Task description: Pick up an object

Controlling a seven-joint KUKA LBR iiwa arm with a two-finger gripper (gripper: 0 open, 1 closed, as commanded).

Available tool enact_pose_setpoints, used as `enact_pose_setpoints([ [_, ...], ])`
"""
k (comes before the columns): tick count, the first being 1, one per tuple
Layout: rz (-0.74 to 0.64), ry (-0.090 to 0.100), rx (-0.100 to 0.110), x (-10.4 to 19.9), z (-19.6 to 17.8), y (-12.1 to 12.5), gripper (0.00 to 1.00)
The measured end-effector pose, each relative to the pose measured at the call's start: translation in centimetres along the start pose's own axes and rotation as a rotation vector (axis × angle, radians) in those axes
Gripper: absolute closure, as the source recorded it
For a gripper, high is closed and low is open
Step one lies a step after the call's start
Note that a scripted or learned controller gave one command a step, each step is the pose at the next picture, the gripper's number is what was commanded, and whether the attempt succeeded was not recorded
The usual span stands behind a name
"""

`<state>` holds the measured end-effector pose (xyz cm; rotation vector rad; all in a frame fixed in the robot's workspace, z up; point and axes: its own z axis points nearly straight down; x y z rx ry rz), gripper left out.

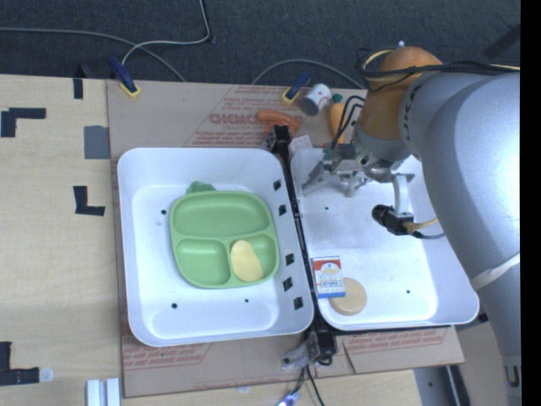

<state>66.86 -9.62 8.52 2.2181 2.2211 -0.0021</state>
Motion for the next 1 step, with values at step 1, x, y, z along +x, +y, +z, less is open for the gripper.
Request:
enact_pose_setpoints([
  [1,0.001,0.000,0.000,0.17,-0.03,-1.45,0.00],
])
